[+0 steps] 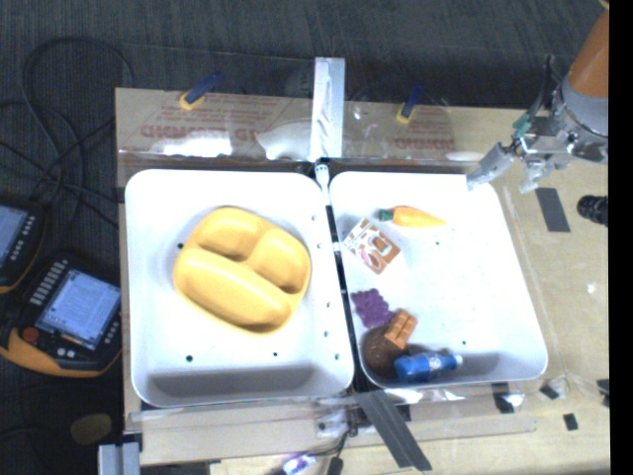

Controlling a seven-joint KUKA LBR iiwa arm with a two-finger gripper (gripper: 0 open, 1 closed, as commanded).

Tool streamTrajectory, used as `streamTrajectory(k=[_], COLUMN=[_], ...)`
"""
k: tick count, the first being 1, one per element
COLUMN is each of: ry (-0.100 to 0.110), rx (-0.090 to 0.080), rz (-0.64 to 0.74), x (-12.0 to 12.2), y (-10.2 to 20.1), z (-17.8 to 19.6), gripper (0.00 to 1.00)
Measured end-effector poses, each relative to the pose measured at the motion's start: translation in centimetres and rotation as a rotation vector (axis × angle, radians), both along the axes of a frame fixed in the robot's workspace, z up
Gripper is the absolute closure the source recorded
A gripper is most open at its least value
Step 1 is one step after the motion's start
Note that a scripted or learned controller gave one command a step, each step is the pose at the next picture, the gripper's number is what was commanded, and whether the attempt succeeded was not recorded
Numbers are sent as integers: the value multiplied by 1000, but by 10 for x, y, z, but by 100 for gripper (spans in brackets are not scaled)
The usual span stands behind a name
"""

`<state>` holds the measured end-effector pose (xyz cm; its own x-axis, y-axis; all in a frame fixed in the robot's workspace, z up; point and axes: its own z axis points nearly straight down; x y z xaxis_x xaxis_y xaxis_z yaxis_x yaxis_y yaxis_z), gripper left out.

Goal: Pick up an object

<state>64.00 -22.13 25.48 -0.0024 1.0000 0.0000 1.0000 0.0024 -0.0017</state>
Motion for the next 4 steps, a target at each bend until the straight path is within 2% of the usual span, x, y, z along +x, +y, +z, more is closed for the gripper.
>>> streamTrajectory(k=[1, 2, 3, 4], ry=[0, 0, 1, -15], rx=[-1, -1, 0, -6], rz=[217, 217, 83, 174], x=[29, 29, 28, 18], y=[73, 73, 88, 107], z=[-30, -30, -97, -136], gripper=[0, 0, 0, 0])
